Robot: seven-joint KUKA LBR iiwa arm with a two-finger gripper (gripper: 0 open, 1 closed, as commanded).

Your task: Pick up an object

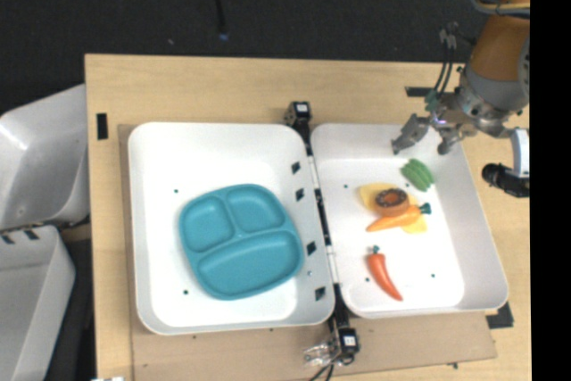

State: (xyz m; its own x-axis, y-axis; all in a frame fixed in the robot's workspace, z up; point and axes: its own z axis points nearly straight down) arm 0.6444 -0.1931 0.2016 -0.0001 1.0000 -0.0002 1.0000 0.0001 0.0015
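The gripper [426,135] hangs over the far edge of the right bin [477,219], w/ its two fingers spread apart and nothing between them, so it is released. Just below it, inside the same bin, lies a small green toy vegetable [417,174], maybe a pepper; this is the nearest candidate for picking. Near it, toward the middle of the bin, a yellow piece [376,192] w/ a dark brown spot on top touches an orange carrot [397,219], and a red chili [384,274] lies alone closer to the front wall. The left bin [143,219] holds a blue divided plate [239,239].

My judgement: the step in hand is approach, no grasp is made yet. To do it well, the gripper should come down straight over the green piece, fingers on both sides of its narrow width, approx. centred, and descend almost to the bin floor before closing. The green piece is apart from the yellow/carrot group, so there is little risk of catching two things. It sits near the far wall, so one finger could hit the rim; better to turn the wrist so the fingers close parallel to that wall.
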